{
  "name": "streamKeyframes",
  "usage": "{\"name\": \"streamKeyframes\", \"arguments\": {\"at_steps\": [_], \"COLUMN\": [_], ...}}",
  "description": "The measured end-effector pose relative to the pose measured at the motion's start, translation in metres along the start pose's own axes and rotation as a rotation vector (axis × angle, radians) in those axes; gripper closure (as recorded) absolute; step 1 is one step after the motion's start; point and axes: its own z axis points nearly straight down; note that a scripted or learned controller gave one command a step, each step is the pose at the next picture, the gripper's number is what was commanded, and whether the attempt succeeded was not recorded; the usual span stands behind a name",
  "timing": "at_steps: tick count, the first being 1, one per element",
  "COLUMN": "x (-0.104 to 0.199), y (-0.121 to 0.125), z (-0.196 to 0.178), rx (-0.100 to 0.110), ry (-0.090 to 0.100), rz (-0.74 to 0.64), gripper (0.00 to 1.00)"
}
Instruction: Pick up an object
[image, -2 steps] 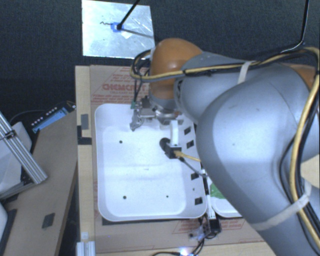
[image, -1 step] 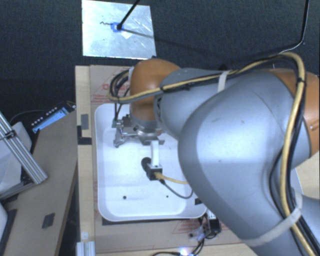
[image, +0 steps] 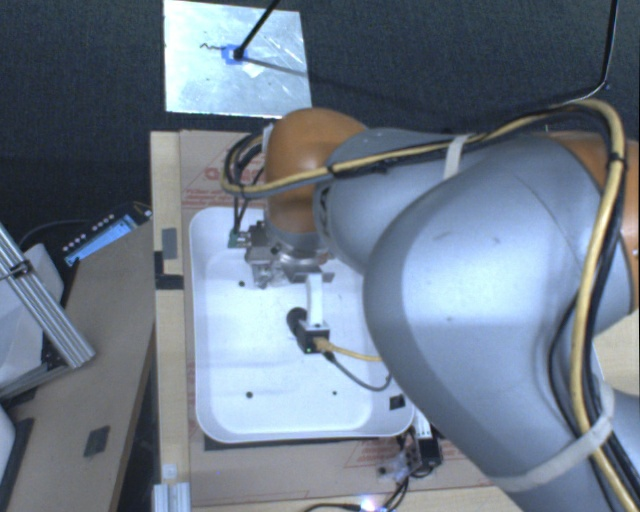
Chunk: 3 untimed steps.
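Hovering gripper (image: 272, 272) low over white bin (image: 235, 360), grip state impossible to tell; well away from small dark square (image: 397, 402), likely light, stiff, pinchable across edges.

A robotics lab: a grey robot arm (image: 500, 300) above a white bin (image: 240, 350) on a plywood bench (image: 166, 210), beside aluminium framing (image: 45, 320).

You look down at a slant from one fixed camera above the bench (image: 172, 340). The arm (image: 480, 300) looms close from the view's right, covering much of the white bin (image: 215, 330).
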Motion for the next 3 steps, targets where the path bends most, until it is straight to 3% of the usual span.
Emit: {"name": "streamKeyframes", "arguments": {"at_steps": [1,2,3], "x": [0.033,-0.003,0.032], "y": [-0.007,0.006,0.03], "z": [-0.079,-0.226,-0.193], "rx": [-0.006,-0.016,0.0], "ry": [0.003,0.002,-0.001], "rz": [-0.002,0.006,-0.001], "gripper": [1.0,1.0,1.0]}}
